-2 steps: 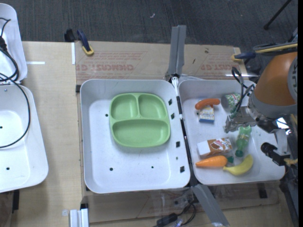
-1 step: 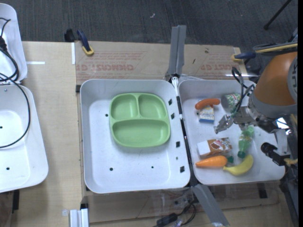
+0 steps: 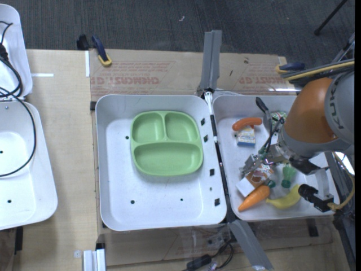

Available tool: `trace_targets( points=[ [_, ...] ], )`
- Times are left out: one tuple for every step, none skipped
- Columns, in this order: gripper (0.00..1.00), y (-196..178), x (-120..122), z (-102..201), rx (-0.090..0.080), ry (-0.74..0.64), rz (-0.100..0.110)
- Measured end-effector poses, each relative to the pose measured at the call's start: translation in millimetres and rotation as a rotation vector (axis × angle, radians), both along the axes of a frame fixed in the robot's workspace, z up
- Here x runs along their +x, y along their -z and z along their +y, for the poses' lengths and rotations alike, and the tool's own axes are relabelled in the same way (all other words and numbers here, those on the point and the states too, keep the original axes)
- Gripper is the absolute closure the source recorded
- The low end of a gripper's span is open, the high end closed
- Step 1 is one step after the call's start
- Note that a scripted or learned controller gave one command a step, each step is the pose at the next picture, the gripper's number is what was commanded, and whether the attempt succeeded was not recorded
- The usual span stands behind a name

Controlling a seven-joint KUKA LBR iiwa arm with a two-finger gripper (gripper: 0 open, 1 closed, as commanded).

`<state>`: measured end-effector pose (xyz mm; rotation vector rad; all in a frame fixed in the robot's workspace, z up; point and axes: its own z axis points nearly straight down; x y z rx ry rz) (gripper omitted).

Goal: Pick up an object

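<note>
In the right shallow white bin (image 3: 225, 151) we see a jumble: a plastic orange carrot (image 3: 254, 197), a yellow banana (image 3: 285, 200), a small red sausage (image 3: 246, 123). Our gripper (image 3: 260, 164) hangs low over the pile's middle, so we judge the reach is underway; next comes closing on one item. Whether it is spread or closed, we cannot tell. The green divided plate (image 3: 166, 143) sits in the left bin.
</note>
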<state>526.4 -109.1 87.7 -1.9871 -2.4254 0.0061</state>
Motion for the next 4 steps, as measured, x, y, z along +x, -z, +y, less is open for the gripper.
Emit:
trace_targets(
  points=[
    [1.0,-5.8,0.0,-1.1,0.001,0.004,0.004],
    [0.0,-5.8,0.0,-0.9,0.001,0.004,0.005],
    [1.0,-11.1,-0.1,-1.6,0.002,0.008,0.009],
    [0.0,-11.1,-0.1,-1.6,0.002,0.007,0.009]
  ],
)
